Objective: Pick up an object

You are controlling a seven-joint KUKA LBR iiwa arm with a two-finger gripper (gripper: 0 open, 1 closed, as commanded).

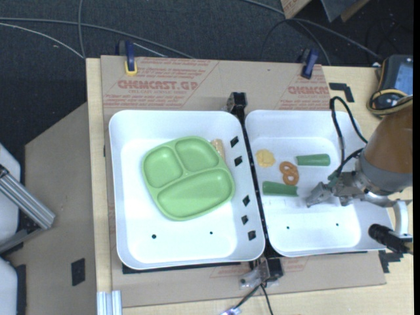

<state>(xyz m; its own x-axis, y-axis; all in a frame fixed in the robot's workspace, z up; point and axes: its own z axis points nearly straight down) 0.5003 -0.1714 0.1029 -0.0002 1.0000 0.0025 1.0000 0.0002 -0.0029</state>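
A KUKA arm's gripper (319,195) hangs low over the right bin (315,241), its jaws apart and holding nothing, poised just right of a dark green stick (280,188), seemingly its nearest target. A pretzel (289,172), a yellow piece (264,157) and a second green stick (312,159) lie just beyond that stick, scattered for picking.

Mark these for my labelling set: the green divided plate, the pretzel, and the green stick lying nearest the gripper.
green divided plate (189,177): camera view, on the large lower compartment.
pretzel (289,172): camera view, on its looped middle.
green stick (280,188): camera view, mid-length of the stick.
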